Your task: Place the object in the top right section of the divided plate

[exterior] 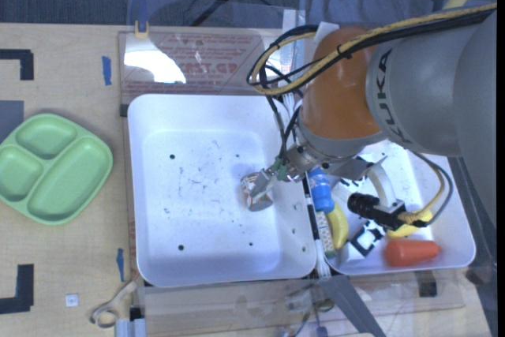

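The grey two-finger metal gripper (pixel 259 191) hangs low over the right part of the shallow white left bin (pixel 158 110), close to the wall it shares with the shallow white right bin (pixel 464 247). Whether it is spread or pressed together cannot be told from this slant, and nothing plainly shows in its grip. The pale green 3-section plastic plate (pixel 96 147) lies on the pale wooden bench (pixel 63 59) left of both bins, well apart from the gripper. The likely objects, a blue cylindrical plastic bottle (pixel 321 193), a yellow toy banana (pixel 338 227) and an orange-red carrot-shaped piece (pixel 410 251), lie in the right bin; which 1 is meant I cannot say. The step in hand looks like the pick, so the task seems barely begun. To do it well: centre over 1 item, away from its neighbours and the wall, descend squarely, close across its narrow side, then lift clear of both rims before travelling left to the plate's upper right section
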Controlling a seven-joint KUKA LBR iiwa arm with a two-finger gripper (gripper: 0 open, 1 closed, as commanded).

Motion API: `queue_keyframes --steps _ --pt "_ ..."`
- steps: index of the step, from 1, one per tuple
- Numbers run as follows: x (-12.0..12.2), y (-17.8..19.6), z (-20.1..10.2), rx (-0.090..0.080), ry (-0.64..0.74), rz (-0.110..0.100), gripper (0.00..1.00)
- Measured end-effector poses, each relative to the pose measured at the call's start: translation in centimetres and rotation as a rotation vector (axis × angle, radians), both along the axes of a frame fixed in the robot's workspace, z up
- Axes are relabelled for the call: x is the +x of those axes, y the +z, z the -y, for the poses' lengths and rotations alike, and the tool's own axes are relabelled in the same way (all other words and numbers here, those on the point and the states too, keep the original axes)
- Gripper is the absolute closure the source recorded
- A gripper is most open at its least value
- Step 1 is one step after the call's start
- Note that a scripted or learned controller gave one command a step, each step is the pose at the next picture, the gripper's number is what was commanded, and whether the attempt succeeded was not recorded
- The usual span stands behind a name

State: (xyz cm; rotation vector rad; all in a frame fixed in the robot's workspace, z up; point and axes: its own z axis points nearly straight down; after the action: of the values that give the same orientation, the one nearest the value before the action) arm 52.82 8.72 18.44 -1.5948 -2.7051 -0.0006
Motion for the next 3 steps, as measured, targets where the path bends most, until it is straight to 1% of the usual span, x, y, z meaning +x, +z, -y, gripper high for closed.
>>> queue_keyframes --steps 1,2,3 --pt "0.1 1.0 0.0 0.001 -0.001 0.004 1.0" --pt "4.2 1.1 -1.9 -0.001 0.554 0.008 1.0" --pt "2.2 -5.5 -3.3 0.001 0.455 0.001 1.0"
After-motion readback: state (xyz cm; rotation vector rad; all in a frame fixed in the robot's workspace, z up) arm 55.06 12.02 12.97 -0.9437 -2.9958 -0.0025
